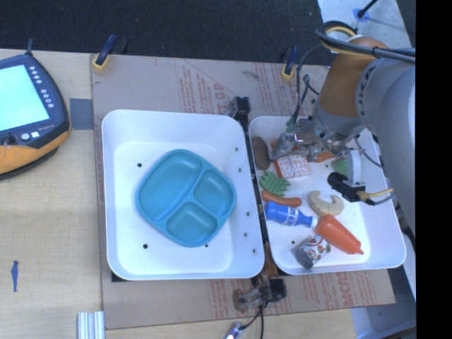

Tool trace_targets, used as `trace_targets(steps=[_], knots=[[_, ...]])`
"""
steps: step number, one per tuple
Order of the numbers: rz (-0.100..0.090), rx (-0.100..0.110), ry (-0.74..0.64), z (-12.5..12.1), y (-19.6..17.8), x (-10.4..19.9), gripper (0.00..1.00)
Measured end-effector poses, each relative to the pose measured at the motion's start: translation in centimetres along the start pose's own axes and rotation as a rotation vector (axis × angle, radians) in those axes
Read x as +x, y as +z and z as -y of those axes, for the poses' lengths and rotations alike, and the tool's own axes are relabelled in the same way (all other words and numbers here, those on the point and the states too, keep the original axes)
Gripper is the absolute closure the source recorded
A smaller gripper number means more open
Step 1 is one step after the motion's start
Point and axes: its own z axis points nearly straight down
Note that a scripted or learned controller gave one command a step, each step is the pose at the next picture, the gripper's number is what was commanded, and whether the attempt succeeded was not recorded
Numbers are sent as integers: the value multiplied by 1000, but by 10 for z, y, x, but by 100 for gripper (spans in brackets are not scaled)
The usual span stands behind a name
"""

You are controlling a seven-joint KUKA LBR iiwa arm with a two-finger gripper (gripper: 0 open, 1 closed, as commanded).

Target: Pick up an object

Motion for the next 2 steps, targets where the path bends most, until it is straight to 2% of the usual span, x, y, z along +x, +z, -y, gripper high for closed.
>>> trace_targets(steps=[1, 2], knots=[[0, 2, -1, 0, -10, -1, 100], [-1, -5, 1, 0, -156, 41, 100]])
